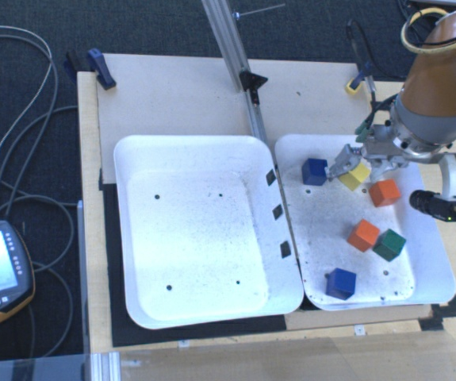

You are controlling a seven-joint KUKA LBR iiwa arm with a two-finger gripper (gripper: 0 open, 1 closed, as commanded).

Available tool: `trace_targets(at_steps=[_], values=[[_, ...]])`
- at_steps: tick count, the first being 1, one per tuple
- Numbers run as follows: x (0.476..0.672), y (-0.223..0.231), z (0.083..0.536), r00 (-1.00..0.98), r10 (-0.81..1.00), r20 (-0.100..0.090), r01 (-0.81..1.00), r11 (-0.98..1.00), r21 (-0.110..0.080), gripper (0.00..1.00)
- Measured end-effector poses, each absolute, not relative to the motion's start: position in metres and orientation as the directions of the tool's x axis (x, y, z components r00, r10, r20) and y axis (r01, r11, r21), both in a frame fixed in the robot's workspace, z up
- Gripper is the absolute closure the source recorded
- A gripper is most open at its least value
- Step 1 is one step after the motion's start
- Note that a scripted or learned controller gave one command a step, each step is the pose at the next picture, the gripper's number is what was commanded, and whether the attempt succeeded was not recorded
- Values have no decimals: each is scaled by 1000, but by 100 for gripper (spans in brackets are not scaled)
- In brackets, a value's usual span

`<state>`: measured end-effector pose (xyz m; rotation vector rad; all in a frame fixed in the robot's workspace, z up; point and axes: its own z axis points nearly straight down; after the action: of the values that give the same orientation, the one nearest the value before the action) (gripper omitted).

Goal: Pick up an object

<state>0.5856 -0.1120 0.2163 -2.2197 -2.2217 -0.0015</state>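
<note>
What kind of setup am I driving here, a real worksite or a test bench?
Most likely a lab test bench for grasping trials: two shallow white plastic bins sit side by side on a clamped board, small coloured cubes like the yellow cube lie in the right one, and loose cables trail over dark carpet.

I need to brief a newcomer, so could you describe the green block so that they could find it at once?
Look in the right bin, near its right side. The green block touches an orange block on its left. It is the only green one; the other blocks are blue, yellow or orange.
</note>
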Motion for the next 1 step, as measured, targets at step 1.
trace_targets(at_steps=[1], values=[[592,-93,285,-4,1000,0,1000,4,9,0]])
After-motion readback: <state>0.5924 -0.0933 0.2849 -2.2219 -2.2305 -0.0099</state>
